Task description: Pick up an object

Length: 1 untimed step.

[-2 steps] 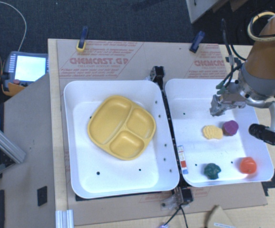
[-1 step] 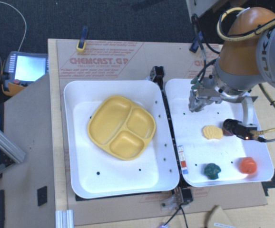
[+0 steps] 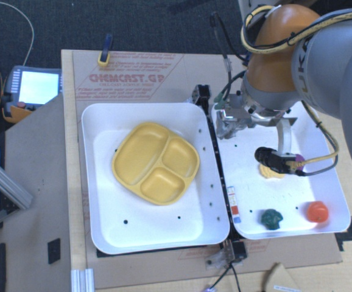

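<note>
The pick has not been made yet, as far as the view shows. The gripper (image 3: 228,125) hangs low over the right bin (image 3: 249,190), close to that bin's left wall and towards its far edge, with the grey arm (image 3: 337,53) reaching in above it. Nothing can be seen held in it, and the bin floor directly beneath it looks bare. Whether the jaws are apart or together cannot be told from this angle, because the wrist hardware crowds them.

Three small candidates lie in the right bin, all resting on its floor:
- A pale yellow piece (image 3: 270,173) sits near the middle of the bin, partly covered by the robot's own hardware.
- A green object (image 3: 271,218) lies by the near edge.
- An orange object (image 3: 316,212) lies in the near right corner, a little apart from the green one.

The left bin (image 3: 164,227) holds a yellow divided plate (image 3: 156,162), lying flat around its centre and clear of the walls.

So the whole grasp appears to be ahead. The gripper must be brought over one object, lowered, closed on it and raised. The pale yellow piece is the nearest candidate. The green and orange ones sit more in the open, though both are near the bin's near wall, which may cramp a descent.
</note>
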### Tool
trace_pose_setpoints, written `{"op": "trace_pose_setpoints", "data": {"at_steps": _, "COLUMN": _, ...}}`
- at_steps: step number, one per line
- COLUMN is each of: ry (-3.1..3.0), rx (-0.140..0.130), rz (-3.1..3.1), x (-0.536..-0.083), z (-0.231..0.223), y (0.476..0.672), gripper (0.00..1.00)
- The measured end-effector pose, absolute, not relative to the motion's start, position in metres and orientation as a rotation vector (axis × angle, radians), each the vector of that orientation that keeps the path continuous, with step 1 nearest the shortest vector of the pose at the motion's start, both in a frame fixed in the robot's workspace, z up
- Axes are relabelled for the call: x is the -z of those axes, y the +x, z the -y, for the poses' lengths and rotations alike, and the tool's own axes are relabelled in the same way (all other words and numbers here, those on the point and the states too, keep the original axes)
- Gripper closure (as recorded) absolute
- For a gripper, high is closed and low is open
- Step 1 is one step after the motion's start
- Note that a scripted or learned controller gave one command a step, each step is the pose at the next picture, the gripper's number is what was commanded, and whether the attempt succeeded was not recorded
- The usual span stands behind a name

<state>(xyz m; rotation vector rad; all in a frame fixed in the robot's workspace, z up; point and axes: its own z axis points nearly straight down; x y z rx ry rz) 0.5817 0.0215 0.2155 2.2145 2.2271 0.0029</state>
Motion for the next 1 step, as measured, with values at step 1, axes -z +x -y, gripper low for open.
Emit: {"op": "trace_pose_setpoints", "data": {"at_steps": 1, "ry": 2.215, "rx": -0.003, "rz": -2.226, "x": -0.2113, "z": -0.0652, "y": 0.5961, "gripper": 1.00}}
